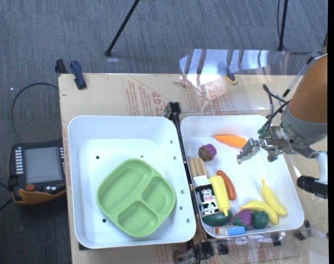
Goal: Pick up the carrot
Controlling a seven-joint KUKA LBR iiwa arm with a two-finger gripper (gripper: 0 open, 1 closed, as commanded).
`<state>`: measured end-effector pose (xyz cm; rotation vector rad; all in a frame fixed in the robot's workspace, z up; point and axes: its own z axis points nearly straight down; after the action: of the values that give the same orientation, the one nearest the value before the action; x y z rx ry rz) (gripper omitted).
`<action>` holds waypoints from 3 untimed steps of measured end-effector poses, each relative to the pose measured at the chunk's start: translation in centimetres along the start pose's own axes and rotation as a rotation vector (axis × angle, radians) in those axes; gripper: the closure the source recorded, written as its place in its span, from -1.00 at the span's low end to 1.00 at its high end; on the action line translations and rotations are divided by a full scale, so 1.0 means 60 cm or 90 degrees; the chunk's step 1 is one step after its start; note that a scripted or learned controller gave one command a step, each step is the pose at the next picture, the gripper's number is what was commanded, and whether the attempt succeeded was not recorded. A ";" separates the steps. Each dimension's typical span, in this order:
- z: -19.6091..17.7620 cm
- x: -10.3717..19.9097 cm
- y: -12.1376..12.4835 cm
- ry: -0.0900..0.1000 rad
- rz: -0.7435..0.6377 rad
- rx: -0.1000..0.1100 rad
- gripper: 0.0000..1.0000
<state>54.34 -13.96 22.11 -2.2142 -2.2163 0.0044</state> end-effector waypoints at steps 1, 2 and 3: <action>0.223 -0.080 0.103 -0.001 -0.030 -0.004 -1.00; 0.221 -0.100 0.172 0.006 0.193 -0.002 -1.00; 0.226 -0.097 0.165 0.003 0.471 0.011 -1.00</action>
<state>64.15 -19.71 8.45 -2.8526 -1.2609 0.0223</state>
